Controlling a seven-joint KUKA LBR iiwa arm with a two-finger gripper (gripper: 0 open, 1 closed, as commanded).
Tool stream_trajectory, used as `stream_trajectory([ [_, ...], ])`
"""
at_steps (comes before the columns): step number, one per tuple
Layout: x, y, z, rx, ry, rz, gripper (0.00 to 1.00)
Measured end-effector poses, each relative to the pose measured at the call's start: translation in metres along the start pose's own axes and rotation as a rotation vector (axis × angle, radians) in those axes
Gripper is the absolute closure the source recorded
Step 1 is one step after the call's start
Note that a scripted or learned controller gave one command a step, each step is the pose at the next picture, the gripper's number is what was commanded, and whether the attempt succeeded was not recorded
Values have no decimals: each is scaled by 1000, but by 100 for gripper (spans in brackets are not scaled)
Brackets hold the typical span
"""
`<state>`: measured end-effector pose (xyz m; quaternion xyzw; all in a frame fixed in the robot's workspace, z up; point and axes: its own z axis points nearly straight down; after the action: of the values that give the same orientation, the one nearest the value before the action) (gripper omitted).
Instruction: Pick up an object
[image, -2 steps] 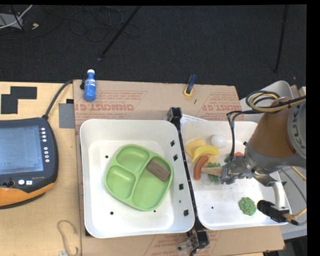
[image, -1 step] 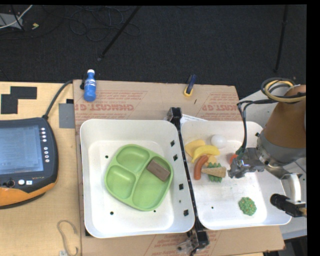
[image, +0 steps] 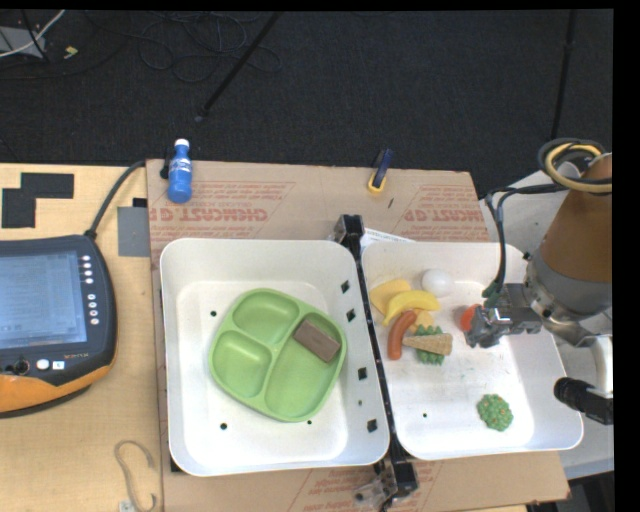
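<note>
The right bin (image: 540, 425) holds a yellow banana-like piece (image: 405, 298), a white egg (image: 437, 281), a red sausage (image: 401, 334), a tan wedge (image: 433, 344) on something green, and a green broccoli (image: 494, 411). My gripper (image: 487, 326) hangs low over that bin's right middle. A small red object (image: 467, 318) lies right against the gripper's left side, and I cannot see whether it is held. In the left bin (image: 190, 300) a green divided plate (image: 270, 360) carries a brown block (image: 319, 339).
A blue bottle (image: 180, 172) and a blue-and-yellow clamp (image: 380, 172) sit on the cardboard behind the bins. A teach pendant (image: 45, 315) lies at the far left. The arm's orange-brown body (image: 585, 235) rises over the right bin's right edge.
</note>
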<state>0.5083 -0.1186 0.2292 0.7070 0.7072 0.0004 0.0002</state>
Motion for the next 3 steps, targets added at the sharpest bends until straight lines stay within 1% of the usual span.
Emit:
stream_trajectory([
  [1, 54, 16, 11, 4, 2, -4, 100],
  [2, 103, 42, 3, 2, 2, -5, 100],
  [3, 165, 56, 3, 4, 2, -6, 100],
])
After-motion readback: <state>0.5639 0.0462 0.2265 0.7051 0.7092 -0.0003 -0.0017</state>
